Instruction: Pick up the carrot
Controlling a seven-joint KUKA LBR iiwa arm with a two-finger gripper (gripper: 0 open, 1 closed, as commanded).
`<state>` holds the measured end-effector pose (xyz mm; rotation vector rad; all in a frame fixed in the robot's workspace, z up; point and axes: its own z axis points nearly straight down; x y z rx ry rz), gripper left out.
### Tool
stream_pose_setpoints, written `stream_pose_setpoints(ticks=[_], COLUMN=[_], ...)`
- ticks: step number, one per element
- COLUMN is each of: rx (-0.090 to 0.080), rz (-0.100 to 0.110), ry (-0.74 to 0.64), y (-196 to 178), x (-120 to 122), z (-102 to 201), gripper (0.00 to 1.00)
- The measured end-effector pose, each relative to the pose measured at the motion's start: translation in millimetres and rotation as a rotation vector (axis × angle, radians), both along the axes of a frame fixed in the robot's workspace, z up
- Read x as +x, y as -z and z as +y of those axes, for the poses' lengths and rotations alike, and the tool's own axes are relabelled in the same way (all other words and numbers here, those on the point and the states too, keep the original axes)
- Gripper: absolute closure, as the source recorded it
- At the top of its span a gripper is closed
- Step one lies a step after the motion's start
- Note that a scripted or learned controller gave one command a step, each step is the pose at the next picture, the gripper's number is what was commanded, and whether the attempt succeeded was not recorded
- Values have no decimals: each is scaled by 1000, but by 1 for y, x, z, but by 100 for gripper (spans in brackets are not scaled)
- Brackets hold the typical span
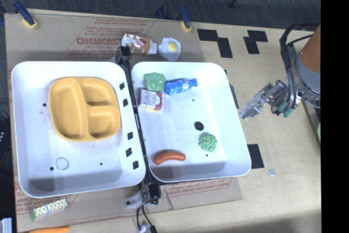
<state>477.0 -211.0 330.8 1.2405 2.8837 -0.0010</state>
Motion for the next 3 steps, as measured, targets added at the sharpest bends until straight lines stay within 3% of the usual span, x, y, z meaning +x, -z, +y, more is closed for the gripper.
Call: stream_pose_setpoints(ticks=[1,2,3], rx=[-1,1,-2], rz=[0,2,1], ry=[-220,-482,-596], y=[-44,-13,-64], x=[0,0,0], z=[0,0,0], gripper=[100,100,100])
